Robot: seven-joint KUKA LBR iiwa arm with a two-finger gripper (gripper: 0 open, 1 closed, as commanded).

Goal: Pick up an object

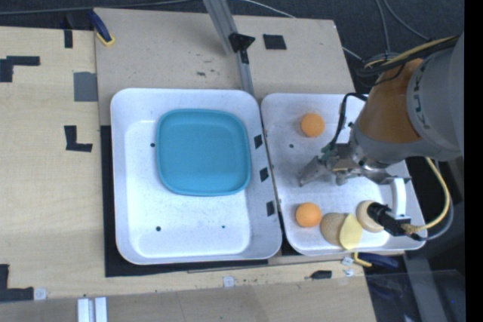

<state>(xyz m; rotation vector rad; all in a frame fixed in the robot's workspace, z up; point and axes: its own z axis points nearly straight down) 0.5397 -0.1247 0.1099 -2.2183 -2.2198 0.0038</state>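
Observation:
My gripper (308, 176) hangs over the middle of the right bin (281, 162), pointing left, with nothing visibly in it. One orange ball (312, 124) lies up-bin of it, a short way off. A second orange ball (307, 215) rests near the bin's front edge, below the gripper. Beside that ball sit a tan round object (330, 226) and a yellow object (350, 233), touching each other. A blue square plate (203, 151) lies flat in the left bin (136, 230).
The arm's grey body and orange band (389, 113) cover the right bin's right side. A slanted metal post (219, 4) rises behind the bins. Cables trail across the dark floor at the top right.

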